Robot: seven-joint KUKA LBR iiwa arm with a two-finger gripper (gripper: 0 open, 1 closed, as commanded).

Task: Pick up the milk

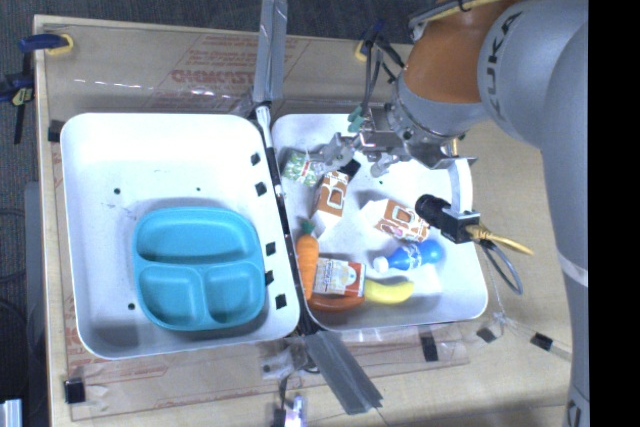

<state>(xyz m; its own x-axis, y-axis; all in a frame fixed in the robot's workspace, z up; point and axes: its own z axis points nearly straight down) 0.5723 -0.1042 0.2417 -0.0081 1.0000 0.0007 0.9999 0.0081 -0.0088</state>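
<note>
Arm reaches in from the right, wrist bent low over the right bin (470,300); gripper (345,155) hangs just above the milk (332,195), jaw state unclear.

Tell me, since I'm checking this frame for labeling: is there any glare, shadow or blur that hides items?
Camera view: the white right bin looks bright and washed out around the items; the arm shadows the area near the pincer, so its fingers are hard to read; small cartons look soft; the blue tray is evenly lit and clear.
</note>
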